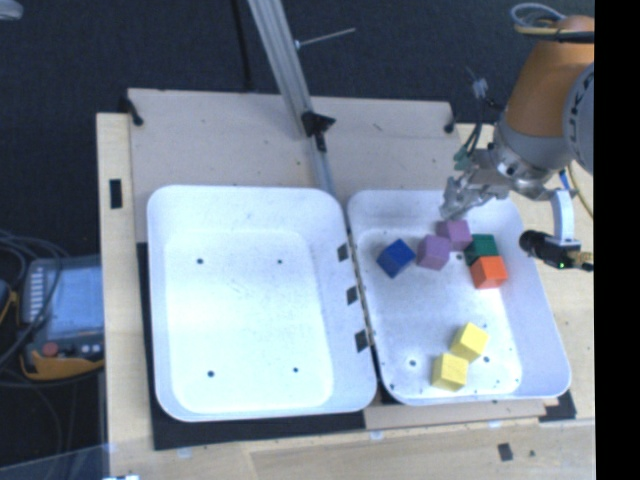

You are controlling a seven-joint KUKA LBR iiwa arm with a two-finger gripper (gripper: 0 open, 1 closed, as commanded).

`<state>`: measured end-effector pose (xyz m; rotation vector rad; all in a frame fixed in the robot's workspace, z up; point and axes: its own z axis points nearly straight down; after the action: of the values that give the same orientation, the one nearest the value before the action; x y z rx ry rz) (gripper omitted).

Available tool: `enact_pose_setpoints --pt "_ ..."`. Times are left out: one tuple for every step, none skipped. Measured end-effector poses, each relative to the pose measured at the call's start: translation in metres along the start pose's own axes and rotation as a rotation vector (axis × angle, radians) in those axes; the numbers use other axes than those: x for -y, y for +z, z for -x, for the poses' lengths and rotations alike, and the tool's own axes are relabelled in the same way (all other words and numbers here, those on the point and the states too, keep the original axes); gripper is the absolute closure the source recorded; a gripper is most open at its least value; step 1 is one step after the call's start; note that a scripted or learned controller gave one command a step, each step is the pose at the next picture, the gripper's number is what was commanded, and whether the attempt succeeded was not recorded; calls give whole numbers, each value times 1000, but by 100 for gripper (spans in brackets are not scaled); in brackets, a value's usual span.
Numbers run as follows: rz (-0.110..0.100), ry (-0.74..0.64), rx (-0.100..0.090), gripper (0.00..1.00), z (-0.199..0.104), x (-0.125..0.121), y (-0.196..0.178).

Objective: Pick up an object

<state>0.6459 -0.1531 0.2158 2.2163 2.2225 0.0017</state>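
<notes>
So our gripper [462, 200] hangs over the back of the right bin [530, 358], can't tell its grasp state from here. Closest target is the purple cube [456, 232], right underneath, slightly toward us, touching a second purple cube [433, 253].

7 blocks [434, 252] crowding right bin [530, 368].

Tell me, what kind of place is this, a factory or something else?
Probably a robotics lab, not a factory. A robot arm hangs over two white bins on a wooden bench, sorting toy-like coloured blocks, with a handheld control unit beside it.
</notes>
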Motion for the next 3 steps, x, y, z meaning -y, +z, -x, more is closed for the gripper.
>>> enact_pose_setpoints --pt "-3 -4 -2 100 -58 3 3" --pt "-2 -5 -4 100 -111 17 -11" --pt "-5 -5 -3 100 -168 25 -5"
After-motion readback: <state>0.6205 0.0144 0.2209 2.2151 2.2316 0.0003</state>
